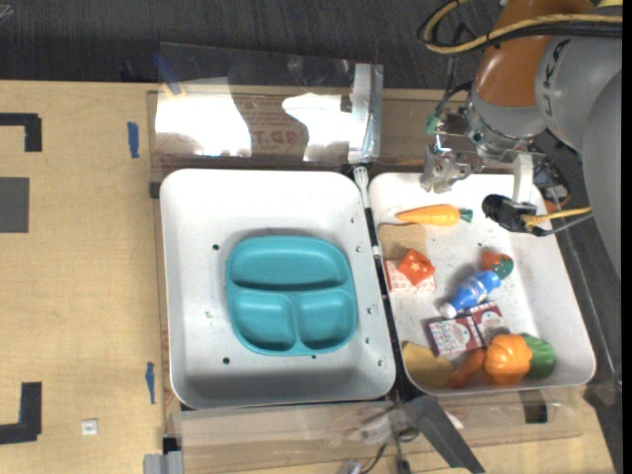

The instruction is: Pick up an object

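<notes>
My gripper [438, 173] hangs over the back left corner of the right bin [573, 309], just above and behind an orange carrot [432, 214]. Lower in that bin lie a small red and orange box [411, 270], a blue bottle [472, 291], a red and green piece [497, 263], a maroon and white carton [464, 332], an orange pepper [508, 357] with a green piece [539, 350] beside it, and a tan piece [427, 365]. I see nothing held by the gripper.
The left bin [188, 265] holds a teal divided plate [291, 292]. A clear plastic panel [267, 117] stands behind the left bin. The grey arm with its orange band [528, 38] fills the top right.
</notes>
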Controlling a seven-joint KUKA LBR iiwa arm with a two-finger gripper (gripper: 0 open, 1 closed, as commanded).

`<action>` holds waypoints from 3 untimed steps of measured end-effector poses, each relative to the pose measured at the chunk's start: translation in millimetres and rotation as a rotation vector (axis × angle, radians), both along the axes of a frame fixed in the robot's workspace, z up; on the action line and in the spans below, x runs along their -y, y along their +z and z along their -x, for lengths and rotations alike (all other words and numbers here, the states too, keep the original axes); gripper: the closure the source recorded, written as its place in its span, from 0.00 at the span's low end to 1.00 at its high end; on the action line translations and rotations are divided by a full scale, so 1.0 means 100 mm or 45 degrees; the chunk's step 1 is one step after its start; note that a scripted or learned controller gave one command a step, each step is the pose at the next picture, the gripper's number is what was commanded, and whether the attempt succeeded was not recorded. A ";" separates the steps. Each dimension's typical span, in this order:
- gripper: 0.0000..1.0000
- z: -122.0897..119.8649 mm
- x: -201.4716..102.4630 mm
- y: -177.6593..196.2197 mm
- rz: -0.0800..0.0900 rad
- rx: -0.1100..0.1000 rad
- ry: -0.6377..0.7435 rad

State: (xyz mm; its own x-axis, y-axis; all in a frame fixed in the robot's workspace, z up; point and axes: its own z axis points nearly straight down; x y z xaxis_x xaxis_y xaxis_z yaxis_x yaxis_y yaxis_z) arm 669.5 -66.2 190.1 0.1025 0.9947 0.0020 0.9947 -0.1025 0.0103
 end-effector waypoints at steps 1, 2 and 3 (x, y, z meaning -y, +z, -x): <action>1.00 0.06 0.04 0.86 0.003 -0.002 0.063; 0.00 0.07 0.04 0.82 0.002 -0.011 0.063; 0.00 0.90 0.08 -0.08 0.001 -0.021 0.143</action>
